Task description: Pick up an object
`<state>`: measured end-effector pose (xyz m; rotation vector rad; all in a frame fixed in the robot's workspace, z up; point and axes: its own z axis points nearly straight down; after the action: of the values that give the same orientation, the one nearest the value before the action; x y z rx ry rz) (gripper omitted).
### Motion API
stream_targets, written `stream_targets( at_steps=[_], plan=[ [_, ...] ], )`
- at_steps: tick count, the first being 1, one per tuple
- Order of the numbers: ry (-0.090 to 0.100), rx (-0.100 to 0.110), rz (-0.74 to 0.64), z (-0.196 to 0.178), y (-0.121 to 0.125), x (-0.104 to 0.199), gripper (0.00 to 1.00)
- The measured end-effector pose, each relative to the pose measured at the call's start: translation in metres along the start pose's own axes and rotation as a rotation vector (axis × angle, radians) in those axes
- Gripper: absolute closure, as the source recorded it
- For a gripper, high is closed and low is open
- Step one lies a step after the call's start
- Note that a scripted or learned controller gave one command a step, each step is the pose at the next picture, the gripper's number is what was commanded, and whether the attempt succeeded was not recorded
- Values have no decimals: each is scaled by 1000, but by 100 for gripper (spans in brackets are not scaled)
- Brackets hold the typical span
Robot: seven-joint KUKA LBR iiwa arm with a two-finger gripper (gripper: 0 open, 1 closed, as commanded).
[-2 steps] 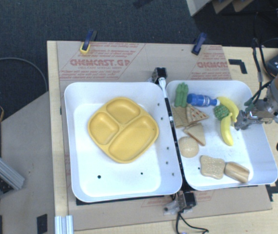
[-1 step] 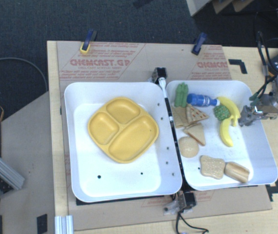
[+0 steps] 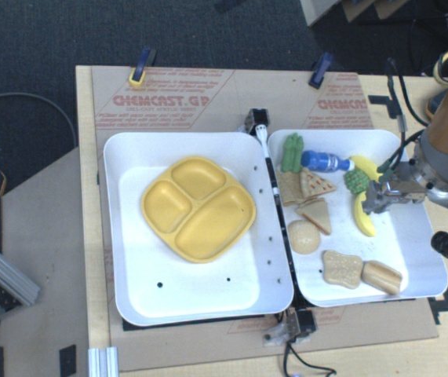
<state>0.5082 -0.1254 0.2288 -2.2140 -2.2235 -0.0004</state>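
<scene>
The right bin (image 3: 420, 238) holds several toy foods. A yellow banana (image 3: 363, 218) lies near its middle, with a green broccoli piece (image 3: 356, 181) just above it. My gripper (image 3: 374, 200) hangs low over the banana's upper part, reaching in from the right, and hides part of the banana. A blue bottle (image 3: 322, 161) and a green vegetable (image 3: 292, 151) lie at the bin's far left. Sandwich triangles (image 3: 315, 184) and a round bun (image 3: 304, 237) sit along the left side. A toast slice (image 3: 341, 269) and a bread loaf (image 3: 382, 276) lie at the front.
The left bin (image 3: 129, 210) holds a yellow divided plate (image 3: 200, 208). A black divider strip (image 3: 274, 203) runs between the bins. Clamps (image 3: 140, 67) grip the cardboard at the back edge. The arm's body (image 3: 447, 144) stands over the right bin's right wall.
</scene>
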Motion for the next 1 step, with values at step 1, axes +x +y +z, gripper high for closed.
stream_targets(
  at_steps=[1],
  plan=[
    [1,1,-1,9,-12,49,100]
  ],
)
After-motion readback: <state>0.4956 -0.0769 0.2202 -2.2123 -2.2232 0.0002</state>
